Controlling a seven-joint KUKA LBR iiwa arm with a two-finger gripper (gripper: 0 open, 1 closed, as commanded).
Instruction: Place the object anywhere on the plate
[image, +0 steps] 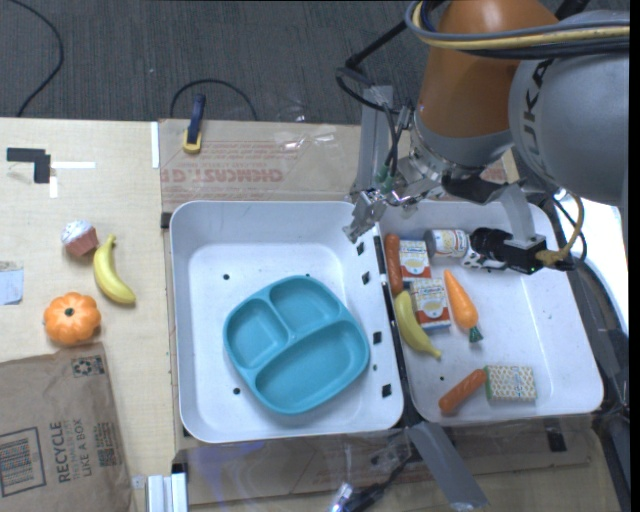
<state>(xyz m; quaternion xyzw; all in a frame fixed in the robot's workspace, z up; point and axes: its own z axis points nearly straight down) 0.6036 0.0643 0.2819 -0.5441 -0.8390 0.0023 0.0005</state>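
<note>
- While the gripper (368, 212) is hanging over the seam between the bins, I cannot tell its state; nothing is showing in it.
- Candidate objects are lying in the right bin (560, 400): a banana (413, 327), cartons, carrots. The blue plate (297, 345) is sitting in the left bin (195, 320).
- Crowding is risking a double grab or slip.
- The arm's bulk is hiding the bin's far corner.

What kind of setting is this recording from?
Probably a robotics lab bench for pick-and-place trials: a KUKA arm over two white bins, toy food and a blue plate.
</note>
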